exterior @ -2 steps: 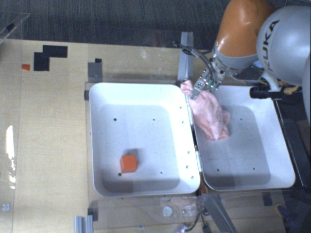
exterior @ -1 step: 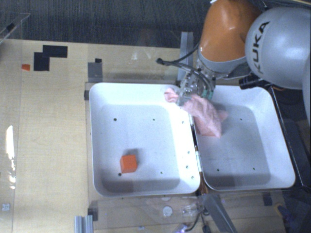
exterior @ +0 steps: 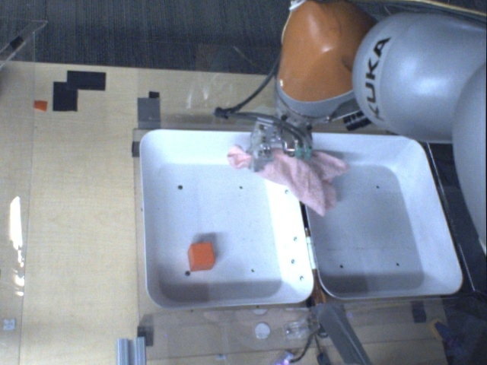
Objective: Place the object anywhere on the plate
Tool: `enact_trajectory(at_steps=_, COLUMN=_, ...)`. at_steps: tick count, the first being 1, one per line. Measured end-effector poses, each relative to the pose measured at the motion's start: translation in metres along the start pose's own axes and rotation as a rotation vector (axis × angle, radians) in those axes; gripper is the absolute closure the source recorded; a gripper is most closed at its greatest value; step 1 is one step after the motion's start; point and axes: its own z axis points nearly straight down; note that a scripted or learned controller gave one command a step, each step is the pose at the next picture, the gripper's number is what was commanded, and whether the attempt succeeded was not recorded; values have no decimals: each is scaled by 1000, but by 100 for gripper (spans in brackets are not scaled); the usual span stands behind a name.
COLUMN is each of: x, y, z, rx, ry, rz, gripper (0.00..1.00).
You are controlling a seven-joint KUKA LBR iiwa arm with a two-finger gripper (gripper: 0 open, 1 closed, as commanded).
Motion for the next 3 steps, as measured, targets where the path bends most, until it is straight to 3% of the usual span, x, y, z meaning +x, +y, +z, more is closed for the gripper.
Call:
enact_trajectory(at_steps=2, x=13, y=105, z=-12, rx=-2, ry=1, rz=-2, gripper=100)
enact_trajectory(at_steps=3, x=13, y=105, z=-12, rx=-2, ry=1, rz=-2, gripper=0)
